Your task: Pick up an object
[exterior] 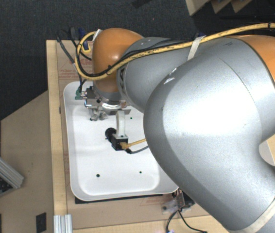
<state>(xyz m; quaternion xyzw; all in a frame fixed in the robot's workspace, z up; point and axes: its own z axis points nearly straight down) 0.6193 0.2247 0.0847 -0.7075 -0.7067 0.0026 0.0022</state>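
My gripper (97, 114) hangs low over the far part of the left white bin (81, 178), close to its back left corner. The orange band (109, 52) above the wrist sits right over it. From this angle the wrist covers most of the gripper, so its state is unclear, and I see nothing held under it. The big grey arm (210, 125) reaches in from the right and hides the right bin and whatever lies there.
The wooden bench edge (55, 130) runs along the left of the bin. Two small dark dots (97, 175) mark the bin floor near its front. An aluminium rail (1, 166) lies on the floor at the far left.
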